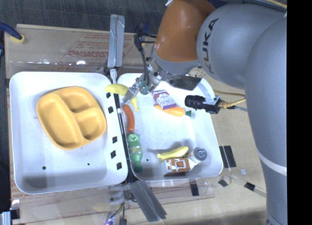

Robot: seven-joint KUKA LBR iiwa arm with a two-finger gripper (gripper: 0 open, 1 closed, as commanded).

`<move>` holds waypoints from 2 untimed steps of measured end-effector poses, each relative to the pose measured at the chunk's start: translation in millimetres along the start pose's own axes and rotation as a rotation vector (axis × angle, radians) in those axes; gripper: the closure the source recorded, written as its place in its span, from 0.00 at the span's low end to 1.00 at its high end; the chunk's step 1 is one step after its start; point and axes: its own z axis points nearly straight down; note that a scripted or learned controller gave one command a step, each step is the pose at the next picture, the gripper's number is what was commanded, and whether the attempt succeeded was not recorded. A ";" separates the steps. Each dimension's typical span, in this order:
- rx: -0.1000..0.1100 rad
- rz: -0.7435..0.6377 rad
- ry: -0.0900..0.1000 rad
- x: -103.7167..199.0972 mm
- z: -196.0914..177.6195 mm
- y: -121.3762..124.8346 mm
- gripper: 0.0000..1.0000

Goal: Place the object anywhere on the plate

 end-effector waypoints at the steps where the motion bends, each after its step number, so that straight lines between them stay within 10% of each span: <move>1: 0.002 -0.044 0.002 63.4 17.8 34.6 1.00; 2: 0.001 -0.138 0.001 84.0 41.2 78.1 1.00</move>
